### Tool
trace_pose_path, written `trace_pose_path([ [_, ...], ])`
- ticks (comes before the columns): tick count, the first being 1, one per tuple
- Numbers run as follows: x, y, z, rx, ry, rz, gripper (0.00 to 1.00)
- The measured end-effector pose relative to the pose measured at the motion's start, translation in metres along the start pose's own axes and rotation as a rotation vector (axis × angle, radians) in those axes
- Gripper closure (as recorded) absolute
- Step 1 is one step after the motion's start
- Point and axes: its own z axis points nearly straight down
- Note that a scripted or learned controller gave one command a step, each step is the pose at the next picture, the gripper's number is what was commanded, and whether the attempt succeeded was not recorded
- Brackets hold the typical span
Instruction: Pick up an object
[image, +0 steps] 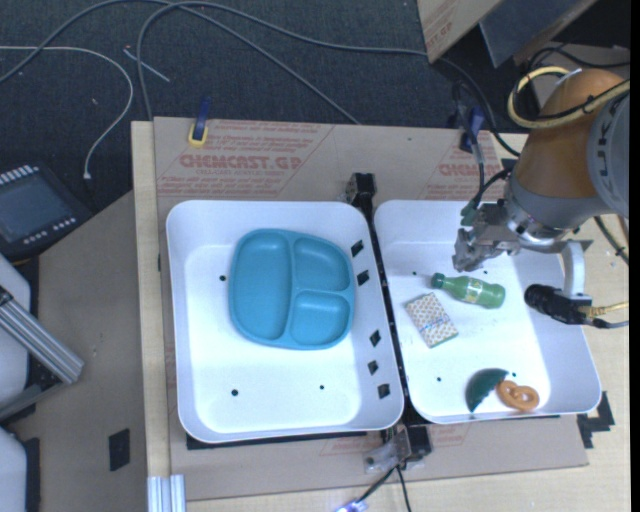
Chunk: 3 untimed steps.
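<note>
1. We see the gripper (470, 252) low in the right bin (560, 365), reaching in from the right.
2. Just below it, nearly touching, lies a green bottle (472, 290) on its side.
3. Farther below sit a patterned packet (431, 320), a dark green piece (487, 386) and an orange pretzel-like ring (519, 396).
4. Well left of the gripper, a blue divided plate (292, 288) rests in the left bin (200, 330).
5. We cannot tell whether the gripper is released or clenched; nothing appears lifted, so the pick seems undone.

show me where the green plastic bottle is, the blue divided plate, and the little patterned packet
Green plastic bottle (474, 291): camera view, middle of its body.
Blue divided plastic plate (262, 290): camera view, its large left compartment.
Small patterned square packet (431, 320): camera view, centre of its top face.
</note>
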Motion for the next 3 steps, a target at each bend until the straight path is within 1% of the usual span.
trace_pose_path([
  [1, 0.0, 0.002, -0.038, 0.0, 0.0, -0.002, 1.0],
  [2, 0.053, -0.022, -0.048, 0.007, 0.005, -0.006, 1.0],
  [3, 0.103, -0.041, -0.038, 0.01, 0.004, -0.006, 1.0],
])
